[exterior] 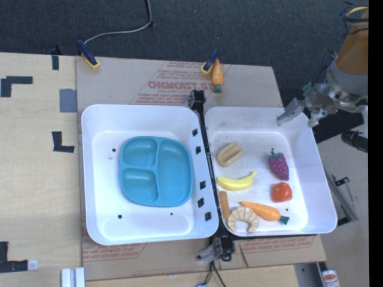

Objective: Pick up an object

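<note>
Gripper (297, 111) hovering over the right bin's (311, 137) far right corner, nothing between its fingers.

The arm (352, 52) is reaching in from the right, wrist bent down toward the bin's far rim; whether the gripper is spread or closed I cannot tell from this angle. Nearest to it, the grape bunch (278, 164) is lying by the right wall, with the tomato (281, 191) just beside it toward the near edge. The bread roll (229, 153) and banana (237, 182) are sitting by the left wall, the carrot (262, 210) and croissant (244, 218) along the near edge. All are looking like light, stiff toy food (probably slick plastic), so I'm judging a pinch across the grapes' narrow middle the safest hold. The blue plate (157, 171) is resting mid-floor in the left bin (96, 160).
</note>
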`<state>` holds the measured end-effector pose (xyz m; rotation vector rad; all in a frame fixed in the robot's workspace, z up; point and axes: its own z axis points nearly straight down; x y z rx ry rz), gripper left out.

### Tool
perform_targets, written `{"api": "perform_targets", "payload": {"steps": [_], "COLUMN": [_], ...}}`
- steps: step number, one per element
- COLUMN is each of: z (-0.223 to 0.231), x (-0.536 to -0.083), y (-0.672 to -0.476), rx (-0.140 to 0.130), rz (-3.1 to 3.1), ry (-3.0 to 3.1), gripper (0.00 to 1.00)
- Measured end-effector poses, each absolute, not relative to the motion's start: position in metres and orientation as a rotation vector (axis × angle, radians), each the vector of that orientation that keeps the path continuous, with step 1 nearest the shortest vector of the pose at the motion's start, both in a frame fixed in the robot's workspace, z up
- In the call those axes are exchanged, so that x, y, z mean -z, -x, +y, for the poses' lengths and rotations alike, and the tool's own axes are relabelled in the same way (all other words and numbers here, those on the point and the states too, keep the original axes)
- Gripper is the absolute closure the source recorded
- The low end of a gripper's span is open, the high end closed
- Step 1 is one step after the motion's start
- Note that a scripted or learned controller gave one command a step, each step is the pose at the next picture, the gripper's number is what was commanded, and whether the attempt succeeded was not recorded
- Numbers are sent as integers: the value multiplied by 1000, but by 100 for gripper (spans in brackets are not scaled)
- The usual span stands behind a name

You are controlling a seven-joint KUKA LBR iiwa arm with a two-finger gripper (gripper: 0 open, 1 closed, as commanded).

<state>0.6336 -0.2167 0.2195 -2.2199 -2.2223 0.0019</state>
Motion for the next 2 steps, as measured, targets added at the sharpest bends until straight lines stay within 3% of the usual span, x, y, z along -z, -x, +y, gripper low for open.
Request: {"api": "perform_targets", "payload": {"steps": [1, 2], "z": [-223, -181], "x": [-90, -87], "y": [-603, -548], "rx": [1, 2], "rz": [-2223, -2225], "ry": [2219, 2224], "gripper": [0, 0]}}
